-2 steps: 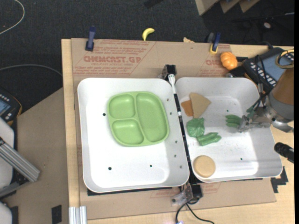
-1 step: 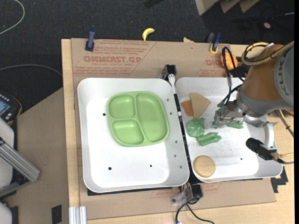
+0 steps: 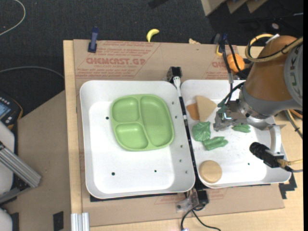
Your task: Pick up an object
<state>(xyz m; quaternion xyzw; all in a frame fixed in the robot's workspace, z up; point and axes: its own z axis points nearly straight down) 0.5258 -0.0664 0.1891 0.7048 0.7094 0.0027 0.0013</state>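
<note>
Green scraps (image 3: pixel 202 130) lay in the right bin (image 3: pixel 240 170), and the pincer (image 3: pixel 225 121) was down among them, low over the bin floor, just beside one scrap and near a tan wedge (image 3: pixel 206 107). Whether the pincer was clenched or released could not be told, since the wrist hid it from above. Nothing showed in its grip, so the pick looked not yet made. A round bun (image 3: pixel 210 171) sat apart near the bin's front edge. The plate (image 3: pixel 142 122) lay alone in the left bin (image 3: pixel 89 143), well away. By the look of it, the approach was done. What was left was the close, the lift, and proof that something came up with it.
</note>
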